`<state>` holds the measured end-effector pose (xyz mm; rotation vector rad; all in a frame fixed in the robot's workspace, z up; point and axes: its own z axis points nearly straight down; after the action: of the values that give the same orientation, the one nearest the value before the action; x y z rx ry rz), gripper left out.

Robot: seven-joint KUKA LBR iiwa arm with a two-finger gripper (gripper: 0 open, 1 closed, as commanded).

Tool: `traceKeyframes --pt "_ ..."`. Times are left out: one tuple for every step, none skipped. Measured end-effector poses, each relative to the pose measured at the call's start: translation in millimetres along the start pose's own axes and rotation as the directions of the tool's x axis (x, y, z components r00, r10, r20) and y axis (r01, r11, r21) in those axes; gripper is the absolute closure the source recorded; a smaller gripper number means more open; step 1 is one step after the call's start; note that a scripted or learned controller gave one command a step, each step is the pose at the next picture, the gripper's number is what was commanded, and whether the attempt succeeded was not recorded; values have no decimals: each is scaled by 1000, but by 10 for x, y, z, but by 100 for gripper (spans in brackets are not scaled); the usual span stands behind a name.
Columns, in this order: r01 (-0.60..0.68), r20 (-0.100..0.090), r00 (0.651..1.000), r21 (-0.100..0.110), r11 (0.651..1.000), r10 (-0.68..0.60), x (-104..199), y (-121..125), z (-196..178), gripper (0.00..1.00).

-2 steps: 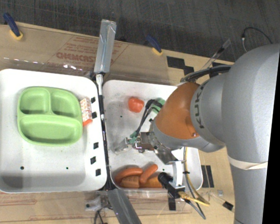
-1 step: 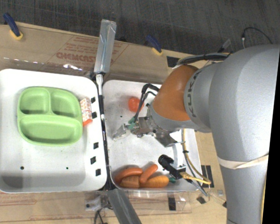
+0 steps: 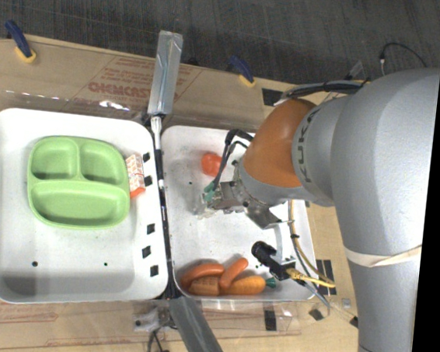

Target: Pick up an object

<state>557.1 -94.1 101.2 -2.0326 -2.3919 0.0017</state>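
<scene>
The arm hangs over the right bin [image 3: 171, 205], its gripper [image 3: 211, 198] low near the bin's centre; whether it is open or closed I cannot tell, and nothing can be seen held in it. This looks like the reach stage, the pick not yet made. Candidates: one small red object [image 3: 210, 162] just at the gripper's 12 o'clock, and a cluster of about three orange-brown sausage-like pieces [image 3: 223, 277] at 6 o'clock against the bin's near wall. Next it needs to centre over one and descend. The left bin [image 3: 0, 187] holds one green divided tray [image 3: 80, 182] and one small red-and-white item [image 3: 135, 174].
</scene>
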Motion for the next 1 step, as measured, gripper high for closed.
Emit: traceKeyframes --pt "209 2 978 -2 978 -209 118 -147 -910 100"
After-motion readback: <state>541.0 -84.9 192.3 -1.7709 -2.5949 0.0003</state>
